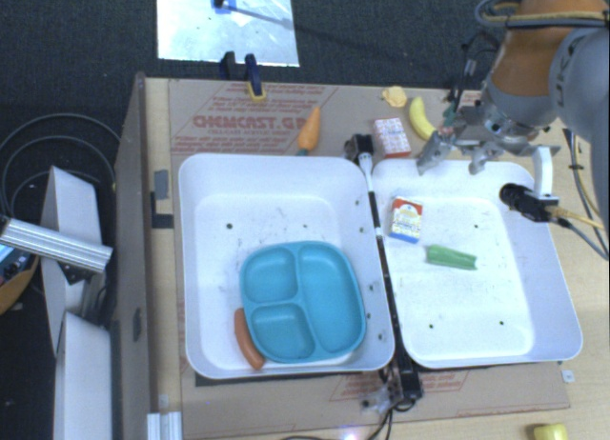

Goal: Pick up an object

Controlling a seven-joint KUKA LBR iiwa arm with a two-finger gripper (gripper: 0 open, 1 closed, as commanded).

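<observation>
- Yellow bit [550, 431] at the bench's near right corner, cut off by the frame edge; nearest the camera.
- Left bin [205, 190]: blue tray [301, 300] with three compartments at the near side, hot dog [248, 338] just beside the tray's near-left edge, by the bin's near-left corner.
- Right bin [543, 324]: small box [406, 219], red and white with a blue edge, near the far-left corner; green piece [450, 257] near the bin's middle, close to the box but apart from it.
- On the bench beyond the bins: carrot [309, 129], small pinkish box [392, 136], banana [420, 117], yellow lump [394, 96]; blue clamp [250, 73] at the far edge.
- Tool [456, 152] hangs over the far edge of the right bin, above the rim, with nothing between its fingers. They look spread, one pointing left, one right.
- Step, my read: approach stage, no grasp yet. No target is named; the box and the green piece are the likeliest picks, both in the right bin nearest the tool.
- Next move calls for: shift toward the bin's near side, line up over the box or green piece, descend, close. The box lies flat near the bin wall, so the fingers need room on that side.
- Writing: red print on the bench board reads "CHEMCAST", then further letters partly covered by the carrot. Box labels too small to read.
</observation>
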